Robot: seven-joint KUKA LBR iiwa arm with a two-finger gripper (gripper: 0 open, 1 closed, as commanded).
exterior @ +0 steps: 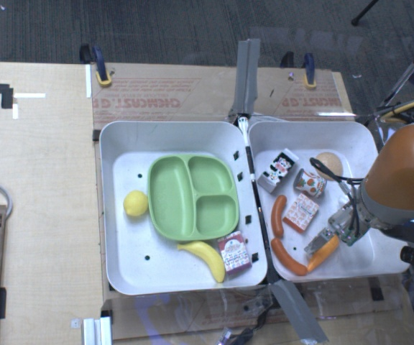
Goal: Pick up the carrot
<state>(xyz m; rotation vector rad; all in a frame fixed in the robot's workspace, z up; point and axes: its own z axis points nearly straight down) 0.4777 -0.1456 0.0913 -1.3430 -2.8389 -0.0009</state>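
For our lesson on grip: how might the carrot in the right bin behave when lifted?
The carrot looks stiff and smooth, likely toy plastic, so probably light. Its tapered, rounded shape could slip from the jaws or roll. It lies against a sausage, which may get nudged.

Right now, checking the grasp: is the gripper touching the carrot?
Touching. The camera view shows the gripper closed around the carrot, no gap visible.

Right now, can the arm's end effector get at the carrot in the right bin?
Probably yes: the end effector is already at the carrot in the right bin, and nothing lies over it. A sausage sits close beside it.
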